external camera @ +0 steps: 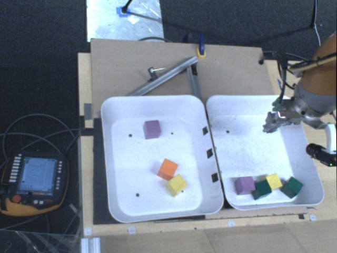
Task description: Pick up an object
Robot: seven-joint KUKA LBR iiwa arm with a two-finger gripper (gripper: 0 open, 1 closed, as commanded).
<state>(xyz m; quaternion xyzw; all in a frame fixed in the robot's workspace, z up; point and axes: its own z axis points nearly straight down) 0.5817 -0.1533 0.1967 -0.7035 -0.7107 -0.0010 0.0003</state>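
Note:
My gripper (271, 123) hangs over the far right part of the right bin (253, 107), with nothing visible between its fingers. Well below it, along the bin's near wall, lie a purple block (244, 184), a dark green block (261, 188), a yellow block (274, 181) and another green block (291, 186). The left bin (113, 141) holds a purple block (151, 129) toward the back, plus an orange block (167, 168) touching a yellow block (177, 185) near the front.
A metal bar (163, 77) lies slanted on the brown board behind the bins. A teach pendant (34, 181) with cables sits on the floor at the left. A black fitting (318, 153) juts over the right bin's right rim.

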